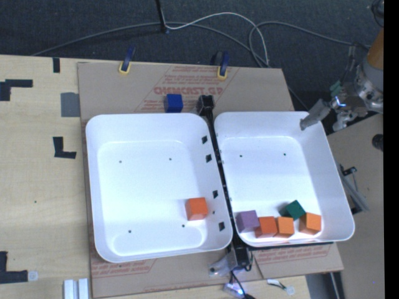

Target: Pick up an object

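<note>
My gripper (325,119) hangs over the far right corner of the right bin (268,142). Its fingers are spread open with nothing between them. An orange cube (196,208) lies alone in the left bin (124,167), near its front right. Along the right bin's front wall lie a purple cube (247,220), an orange cube (267,227), a second orange cube (285,226), a dark green cube (293,209) and a third orange cube (310,222). All of these sit far in front of the gripper.
A blue cube (174,102) rests on the cardboard sheet (187,83) behind the left bin. Two clamps (127,61) hold the sheet's far edge. Black clips (213,167) join the bins along their shared wall. Cables cross the dark floor behind.
</note>
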Robot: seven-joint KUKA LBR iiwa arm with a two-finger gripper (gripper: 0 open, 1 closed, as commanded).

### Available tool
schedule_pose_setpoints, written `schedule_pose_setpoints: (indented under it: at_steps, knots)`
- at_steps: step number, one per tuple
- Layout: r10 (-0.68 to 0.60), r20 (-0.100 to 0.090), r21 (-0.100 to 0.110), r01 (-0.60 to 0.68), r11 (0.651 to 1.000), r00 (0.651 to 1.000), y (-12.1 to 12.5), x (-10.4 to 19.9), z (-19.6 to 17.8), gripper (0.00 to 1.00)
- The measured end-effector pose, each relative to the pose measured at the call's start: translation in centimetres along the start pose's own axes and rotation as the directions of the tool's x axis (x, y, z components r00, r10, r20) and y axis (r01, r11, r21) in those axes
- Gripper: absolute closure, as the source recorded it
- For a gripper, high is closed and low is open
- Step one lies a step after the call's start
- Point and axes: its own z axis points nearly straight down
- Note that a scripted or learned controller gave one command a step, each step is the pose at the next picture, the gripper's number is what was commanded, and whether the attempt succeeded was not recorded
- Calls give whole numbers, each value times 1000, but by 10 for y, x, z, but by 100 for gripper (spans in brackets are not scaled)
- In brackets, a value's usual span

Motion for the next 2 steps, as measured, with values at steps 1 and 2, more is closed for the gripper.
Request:
schedule_pose_setpoints:
  at_steps: [1,2]
  knots:
    - [-1,1,-5,1,1000,1000,1,0,-3,0]
    - [-1,0,-1,1,1000,1000,-9,-1,53,0]
